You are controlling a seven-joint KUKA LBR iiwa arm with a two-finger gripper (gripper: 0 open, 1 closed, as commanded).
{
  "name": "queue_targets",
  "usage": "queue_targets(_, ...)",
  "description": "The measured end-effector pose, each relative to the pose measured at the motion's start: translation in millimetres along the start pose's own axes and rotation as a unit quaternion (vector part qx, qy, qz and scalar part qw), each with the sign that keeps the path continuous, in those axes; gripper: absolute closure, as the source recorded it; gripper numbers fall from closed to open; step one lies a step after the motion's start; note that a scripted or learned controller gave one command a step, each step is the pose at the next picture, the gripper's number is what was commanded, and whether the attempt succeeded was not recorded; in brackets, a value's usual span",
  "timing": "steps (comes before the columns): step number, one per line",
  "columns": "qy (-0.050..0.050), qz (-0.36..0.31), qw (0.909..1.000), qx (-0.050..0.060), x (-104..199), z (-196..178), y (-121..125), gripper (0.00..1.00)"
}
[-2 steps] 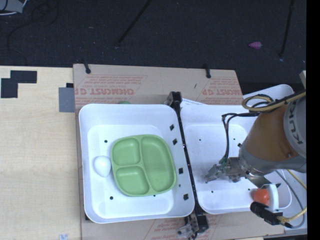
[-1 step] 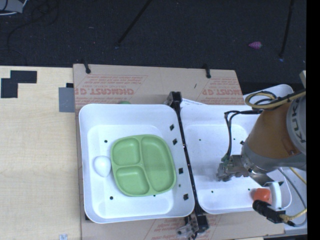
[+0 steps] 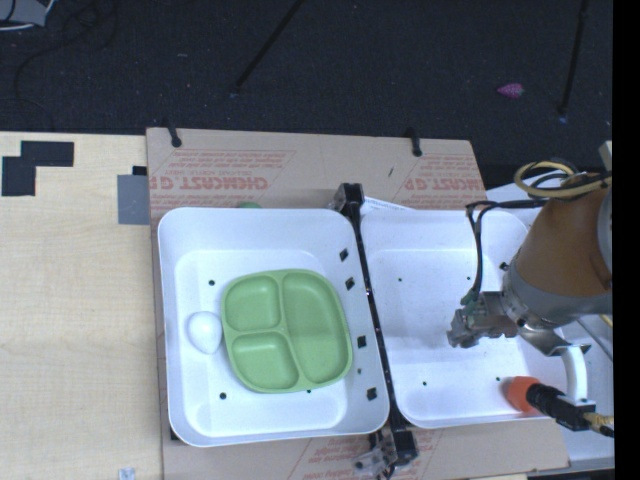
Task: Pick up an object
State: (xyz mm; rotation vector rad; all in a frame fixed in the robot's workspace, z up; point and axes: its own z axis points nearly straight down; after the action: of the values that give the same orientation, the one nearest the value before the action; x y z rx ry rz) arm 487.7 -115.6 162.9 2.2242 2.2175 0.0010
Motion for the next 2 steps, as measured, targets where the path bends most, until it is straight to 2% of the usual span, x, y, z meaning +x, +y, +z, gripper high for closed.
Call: queue_targets(2, 0.0, -0.002, 1.0, 0.0, 5.2, -85.5, 1.9, 1.0)
